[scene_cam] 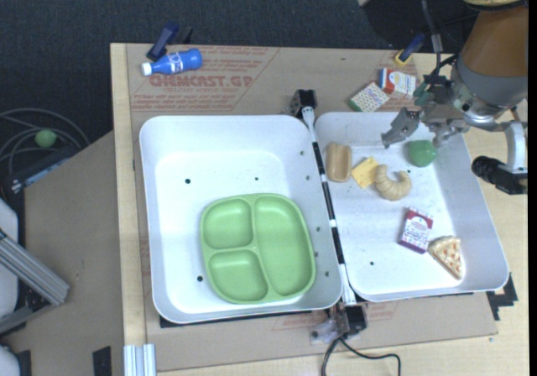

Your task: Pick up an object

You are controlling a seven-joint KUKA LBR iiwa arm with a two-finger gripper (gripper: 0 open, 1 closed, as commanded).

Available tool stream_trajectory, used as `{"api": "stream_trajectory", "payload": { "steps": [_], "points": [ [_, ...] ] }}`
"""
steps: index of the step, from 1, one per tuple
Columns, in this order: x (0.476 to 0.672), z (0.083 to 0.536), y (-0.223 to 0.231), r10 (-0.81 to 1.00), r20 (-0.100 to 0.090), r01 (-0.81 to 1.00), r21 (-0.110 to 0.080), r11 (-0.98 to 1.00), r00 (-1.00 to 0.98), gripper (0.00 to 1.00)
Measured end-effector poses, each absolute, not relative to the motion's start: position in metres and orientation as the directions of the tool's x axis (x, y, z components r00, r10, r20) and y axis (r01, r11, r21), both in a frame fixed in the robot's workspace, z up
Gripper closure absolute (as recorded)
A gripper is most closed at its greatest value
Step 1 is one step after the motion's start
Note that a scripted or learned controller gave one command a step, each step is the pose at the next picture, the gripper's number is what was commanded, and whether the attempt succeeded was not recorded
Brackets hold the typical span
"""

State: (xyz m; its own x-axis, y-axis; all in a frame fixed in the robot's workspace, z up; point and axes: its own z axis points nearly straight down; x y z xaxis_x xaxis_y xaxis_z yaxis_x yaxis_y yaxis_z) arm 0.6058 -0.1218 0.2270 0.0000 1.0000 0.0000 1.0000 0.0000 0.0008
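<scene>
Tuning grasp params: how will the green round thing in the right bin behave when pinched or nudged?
The green ball-like object looks rounded, so it would probably roll on the right bin's flat floor if nudged. Its surface looks smooth, so it may squirt out of a pinch. It looks small, likely light. The gripper is right beside it.

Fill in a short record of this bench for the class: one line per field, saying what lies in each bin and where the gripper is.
left bin: green divided plate
right bin: bread roll, yellow cheese piece, croissant, green ball, small red packet, pizza slice
gripper: over the right bin's far side, fingers spread, just above the green ball, holding nothing
outside bins: blue and white bottle
</scene>
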Motion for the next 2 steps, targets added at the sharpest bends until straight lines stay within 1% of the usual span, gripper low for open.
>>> {"api": "stream_trajectory", "payload": {
  "steps": [1,2],
  "points": [
    [0.639,0.094,-0.215,1.000,0.004,1.000,0.001,0.003,-0.003,0.00],
    [0.667,0.085,-0.216,1.000,0.019,1.000,-0.015,0.004,-0.003,0.00]
  ]
}}
